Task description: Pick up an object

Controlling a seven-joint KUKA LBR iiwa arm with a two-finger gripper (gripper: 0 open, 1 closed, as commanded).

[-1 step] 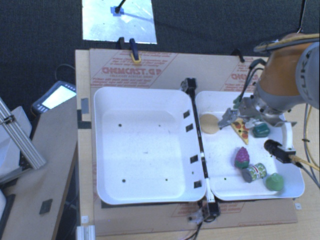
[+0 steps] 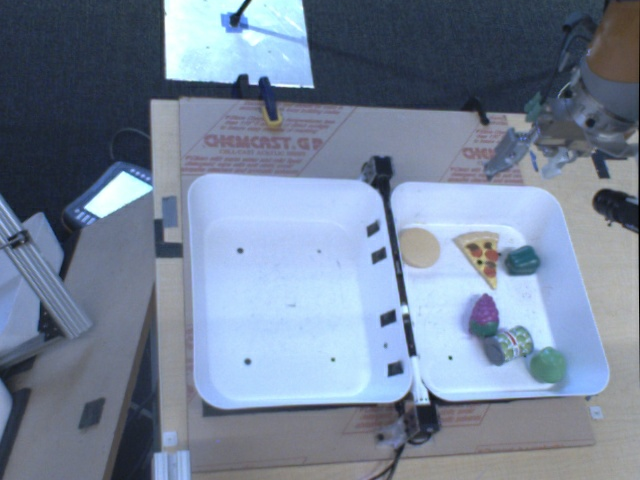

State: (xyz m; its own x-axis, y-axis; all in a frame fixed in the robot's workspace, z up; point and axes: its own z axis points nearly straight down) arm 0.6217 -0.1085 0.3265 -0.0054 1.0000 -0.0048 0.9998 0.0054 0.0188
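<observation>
The right bin (image 2: 575,268) holds several toy foods. A tan round cookie (image 2: 420,247) lies at its far left, with a pizza slice (image 2: 481,253) and a dark green pepper (image 2: 522,260) beside it. Nearer the front are purple grapes (image 2: 484,314), a small can (image 2: 510,345) on its side and a light green round piece (image 2: 547,365). My gripper (image 2: 528,158) hangs above the bench just beyond the right bin's far rim. Its fingers are spread, and nothing is between them.
The left bin (image 2: 290,180) sits beside the right one, joined by black clips (image 2: 380,230). A shiny metal plate (image 2: 238,28) lies at the back. A tablet-like device (image 2: 110,193) and an aluminium rail (image 2: 40,278) stand to the left of the bench.
</observation>
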